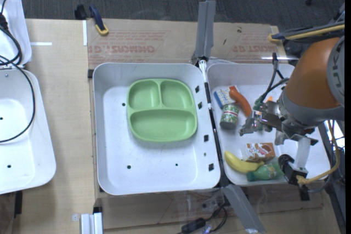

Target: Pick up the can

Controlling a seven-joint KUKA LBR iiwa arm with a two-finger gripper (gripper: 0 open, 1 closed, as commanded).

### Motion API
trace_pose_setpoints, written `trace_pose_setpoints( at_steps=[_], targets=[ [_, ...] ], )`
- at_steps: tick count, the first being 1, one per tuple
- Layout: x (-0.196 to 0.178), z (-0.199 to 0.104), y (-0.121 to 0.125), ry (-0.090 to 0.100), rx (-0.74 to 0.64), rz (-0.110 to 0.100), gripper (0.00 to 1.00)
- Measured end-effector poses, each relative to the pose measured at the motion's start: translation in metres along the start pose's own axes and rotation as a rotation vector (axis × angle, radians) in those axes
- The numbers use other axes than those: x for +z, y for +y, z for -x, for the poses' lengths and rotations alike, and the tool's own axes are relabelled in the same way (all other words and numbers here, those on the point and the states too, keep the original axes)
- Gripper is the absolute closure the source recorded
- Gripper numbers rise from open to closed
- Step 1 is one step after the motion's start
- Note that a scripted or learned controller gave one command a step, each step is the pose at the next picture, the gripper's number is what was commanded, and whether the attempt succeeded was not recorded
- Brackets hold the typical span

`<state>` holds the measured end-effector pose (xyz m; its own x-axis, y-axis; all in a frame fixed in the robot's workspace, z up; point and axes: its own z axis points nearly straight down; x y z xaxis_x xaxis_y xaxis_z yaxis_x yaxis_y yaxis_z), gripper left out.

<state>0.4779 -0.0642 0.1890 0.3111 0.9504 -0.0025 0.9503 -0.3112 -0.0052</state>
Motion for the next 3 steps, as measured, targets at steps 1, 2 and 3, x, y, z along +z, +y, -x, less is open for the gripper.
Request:
trace_pose_setpoints(
  at_steps=[1, 2, 3],
  targets=[
    [0.000, -0.031, 0.063, -0.002, 0.004, 0.000, 0.00],
    [-0.002, -0.064, 0.027, -0.001, 0.009, -0.002, 0.00],
    [0.000, -0.024, 0.017, -0.002, 0.098, -0.003, 0.00]
  ],
)
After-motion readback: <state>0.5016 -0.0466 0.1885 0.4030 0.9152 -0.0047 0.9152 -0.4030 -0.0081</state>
